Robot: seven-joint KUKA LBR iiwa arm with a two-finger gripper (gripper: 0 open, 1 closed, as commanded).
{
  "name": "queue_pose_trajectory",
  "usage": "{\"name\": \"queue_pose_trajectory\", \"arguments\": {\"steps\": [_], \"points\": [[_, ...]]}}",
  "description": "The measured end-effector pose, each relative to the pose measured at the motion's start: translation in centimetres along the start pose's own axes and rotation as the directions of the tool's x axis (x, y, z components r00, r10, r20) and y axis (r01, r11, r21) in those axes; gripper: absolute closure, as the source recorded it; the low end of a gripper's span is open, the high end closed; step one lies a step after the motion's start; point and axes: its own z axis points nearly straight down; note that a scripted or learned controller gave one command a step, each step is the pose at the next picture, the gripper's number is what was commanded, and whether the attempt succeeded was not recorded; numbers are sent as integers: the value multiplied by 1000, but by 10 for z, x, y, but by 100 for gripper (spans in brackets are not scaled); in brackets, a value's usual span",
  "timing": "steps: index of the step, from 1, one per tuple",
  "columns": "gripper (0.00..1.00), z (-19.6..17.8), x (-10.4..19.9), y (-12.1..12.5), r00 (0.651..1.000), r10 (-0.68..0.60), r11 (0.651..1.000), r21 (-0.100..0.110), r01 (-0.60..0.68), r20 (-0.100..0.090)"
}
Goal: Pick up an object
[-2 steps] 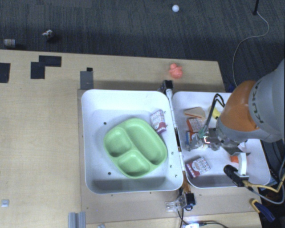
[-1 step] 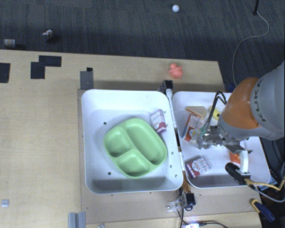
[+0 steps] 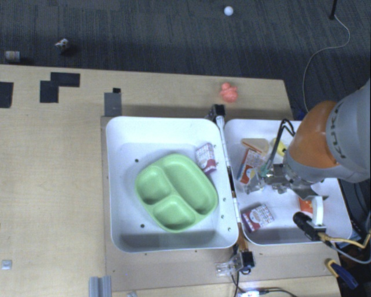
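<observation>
Two bins (image 3: 116, 174); one green tray (image 3: 175, 191); three packets (image 3: 257, 216).

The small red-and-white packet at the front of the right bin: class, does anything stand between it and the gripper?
Nothing visible does. The packet lies alone on the bin floor, just in front of the gripper, with bare white floor between them.

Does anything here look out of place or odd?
Yes: a small pink lump sits alone on the bench, outside both bins, and a white ball lies on the dark floor beyond it.
</observation>
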Motion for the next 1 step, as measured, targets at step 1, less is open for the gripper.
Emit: {"name": "queue_pose_trajectory", "arguments": {"steps": [1], "points": [[0, 11, 2, -39, 1000, 2, 1000, -1, -2, 1]]}}
